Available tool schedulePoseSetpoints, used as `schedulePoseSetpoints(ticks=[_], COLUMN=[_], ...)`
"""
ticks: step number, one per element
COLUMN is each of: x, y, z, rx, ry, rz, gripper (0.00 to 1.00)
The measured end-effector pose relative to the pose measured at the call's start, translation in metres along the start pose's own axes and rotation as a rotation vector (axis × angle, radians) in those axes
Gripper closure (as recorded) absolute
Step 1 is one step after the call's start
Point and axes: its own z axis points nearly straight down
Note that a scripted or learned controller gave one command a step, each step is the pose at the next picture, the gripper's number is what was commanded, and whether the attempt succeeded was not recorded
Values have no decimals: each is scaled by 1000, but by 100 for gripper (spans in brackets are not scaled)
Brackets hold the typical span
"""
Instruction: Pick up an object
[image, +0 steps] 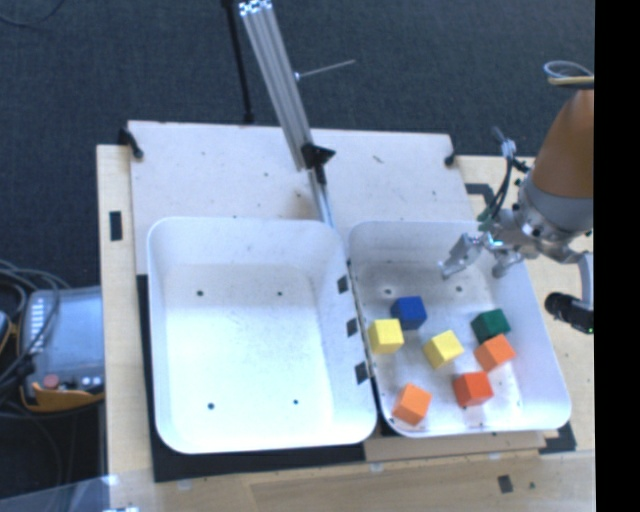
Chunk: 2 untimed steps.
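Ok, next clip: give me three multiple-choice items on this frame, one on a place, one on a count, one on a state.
1. Which bin holds the blocks?
A. the left bin
B. the right bin
C. both bins

2. How many yellow blocks are there?
A. one
B. two
C. three

3. How does the gripper stand to the blocks?
A. above the bin, apart from them
B. shut on the blue block
C. pressing the green block

Answers:
1 B, all the blocks lie in the right bin.
2 B, one yellow block and another.
3 A, the gripper hangs clear of the blue block and green block.
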Motion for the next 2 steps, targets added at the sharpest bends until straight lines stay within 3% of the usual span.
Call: schedulePoseSetpoints(ticks=[1,2], x=[0,5], y=[1,-6], z=[-3,43], rx=[-5,0], ry=[-1,-1], rz=[-1,2], gripper=[0,0])
